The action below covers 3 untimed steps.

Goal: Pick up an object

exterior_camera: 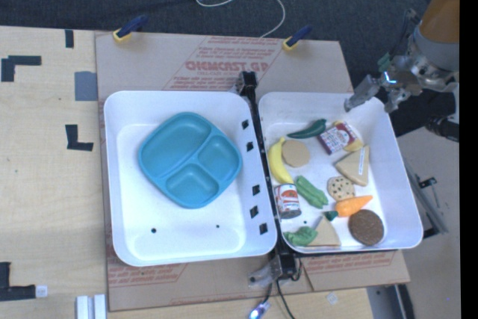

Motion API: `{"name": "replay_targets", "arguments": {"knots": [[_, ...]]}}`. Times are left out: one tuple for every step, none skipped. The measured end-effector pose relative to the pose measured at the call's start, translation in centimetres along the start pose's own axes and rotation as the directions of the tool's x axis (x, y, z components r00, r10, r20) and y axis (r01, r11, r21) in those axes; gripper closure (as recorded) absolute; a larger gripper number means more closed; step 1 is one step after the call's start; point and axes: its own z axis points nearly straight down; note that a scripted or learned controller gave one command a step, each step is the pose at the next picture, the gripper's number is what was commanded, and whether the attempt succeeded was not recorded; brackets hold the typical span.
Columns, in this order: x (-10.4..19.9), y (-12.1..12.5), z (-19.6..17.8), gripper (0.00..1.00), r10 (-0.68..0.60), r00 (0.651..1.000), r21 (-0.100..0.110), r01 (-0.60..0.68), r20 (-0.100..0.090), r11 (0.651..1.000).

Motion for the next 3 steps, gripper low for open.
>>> {"name": "replay_targets", "arguments": {"knots": [[1.2, -2.3, -22.5, 0.00, -0.001, 1.000, -0.018, 0.001, 0.006, 1.000], [1.2, -2.2, -21.9, 1.00, 0.000, 1.000, 0.005, 0.000, 0.002, 1.000], [2.1, -7.8, -10.2, 1.00, 0.003, 1.000, 0.014, -0.003, -0.004, 1.000]]}}
